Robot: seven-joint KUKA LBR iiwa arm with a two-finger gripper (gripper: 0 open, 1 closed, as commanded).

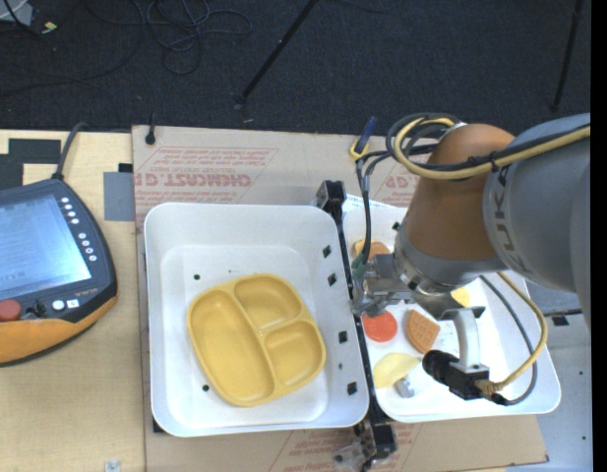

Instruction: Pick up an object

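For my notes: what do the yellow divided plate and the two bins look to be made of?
The divided plate looks like moulded plastic: uniform matte yellow, rounded compartment walls, soft sheen. The left bin and right bin look like white plastic too, thin-walled with rounded corners and a smooth finish, though coated metal cannot be excluded.

A single fixed camera looks down at a slant from above the bench, close enough that the two shallow white plastic bins (155, 264) fill the middle of the frame. The dark floor with cables lies at the far edge, the brown cardboard-covered bench (67, 401) near, and the grey and orange arm (480, 205) enters from the right.
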